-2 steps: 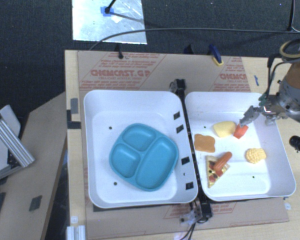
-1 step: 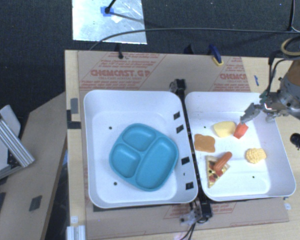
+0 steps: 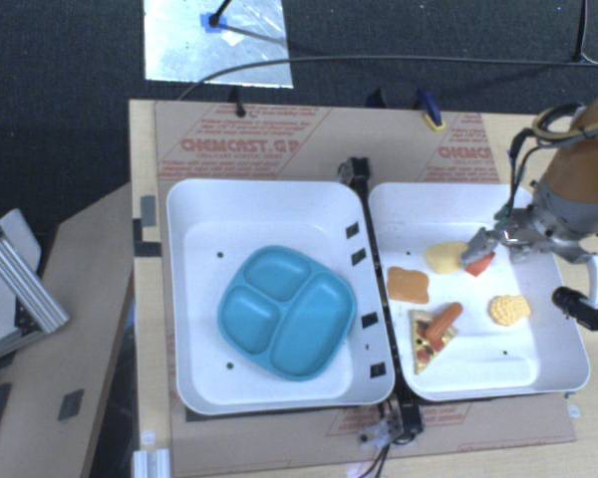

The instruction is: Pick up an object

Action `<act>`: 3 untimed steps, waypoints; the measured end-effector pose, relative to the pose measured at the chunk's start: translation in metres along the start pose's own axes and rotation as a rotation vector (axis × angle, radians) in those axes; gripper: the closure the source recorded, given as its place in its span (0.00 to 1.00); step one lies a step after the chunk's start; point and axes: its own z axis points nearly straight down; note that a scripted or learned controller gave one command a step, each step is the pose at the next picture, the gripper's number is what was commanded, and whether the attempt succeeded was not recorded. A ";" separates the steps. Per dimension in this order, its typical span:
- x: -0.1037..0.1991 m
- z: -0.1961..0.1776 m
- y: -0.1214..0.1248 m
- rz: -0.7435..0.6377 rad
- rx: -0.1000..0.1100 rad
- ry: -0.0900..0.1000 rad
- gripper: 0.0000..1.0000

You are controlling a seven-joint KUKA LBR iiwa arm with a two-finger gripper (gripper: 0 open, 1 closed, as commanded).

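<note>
My gripper [image 3: 481, 250] reaches in from the right over the right bin [image 3: 553, 366], at its upper middle. A small red toy piece [image 3: 478, 262] sits at its fingertips, and the fingers look shut on it. Just left of it lies a pale yellow piece [image 3: 443, 257]. Below these lie an orange toast-like piece [image 3: 409, 285], a red sausage [image 3: 443, 320] on a pizza slice [image 3: 420, 348], and a yellow corn cob [image 3: 509, 310]. Whether the red piece is lifted off the bin floor I cannot tell.
The left bin [image 3: 204, 267] holds a blue divided plate [image 3: 287, 310]. A black divider [image 3: 372, 267] runs between the two bins. The arm's grey and orange wrist [image 3: 578, 182] hangs over the right bin's far right corner.
</note>
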 end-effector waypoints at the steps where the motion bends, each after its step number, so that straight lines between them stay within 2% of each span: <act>1: 0.000 0.052 0.000 0.001 -0.001 0.000 0.00; 2: 0.000 0.038 0.002 0.000 -0.007 -0.002 1.00; 3: -0.001 -0.007 -0.001 0.001 -0.007 -0.002 1.00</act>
